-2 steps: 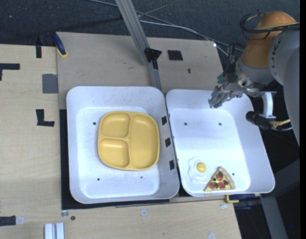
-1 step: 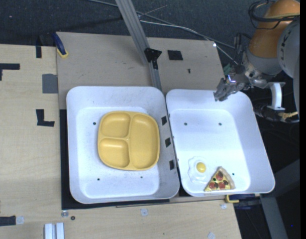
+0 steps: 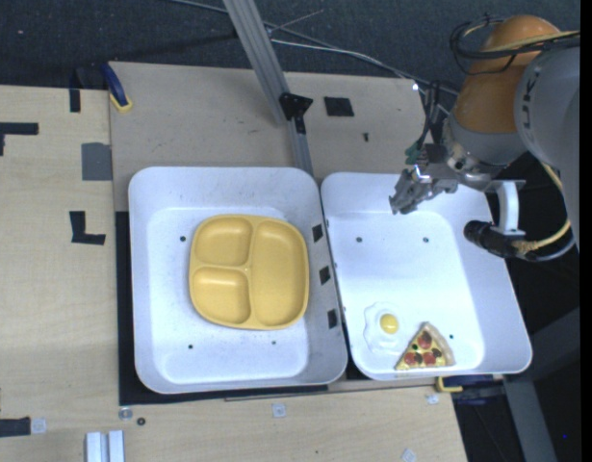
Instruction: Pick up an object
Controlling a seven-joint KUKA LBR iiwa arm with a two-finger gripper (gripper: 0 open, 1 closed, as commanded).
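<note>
A toy fried egg [image 3: 382, 325] lies near the front of the right bin [image 3: 469, 258]. Beside it, at the front edge, rests a toy pizza slice [image 3: 425, 347]. A yellow divided plate [image 3: 248, 271] sits in the middle of the left bin [image 3: 161, 287]. My gripper [image 3: 408, 198] hangs over the back of the right bin, well behind the egg and the pizza slice. Nothing shows between its fingers.
A slanted metal pole [image 3: 267, 56] runs down from the back to the gap between the bins. Cables trail across the dark floor at the back. Tape marks dot the wooden bench at left.
</note>
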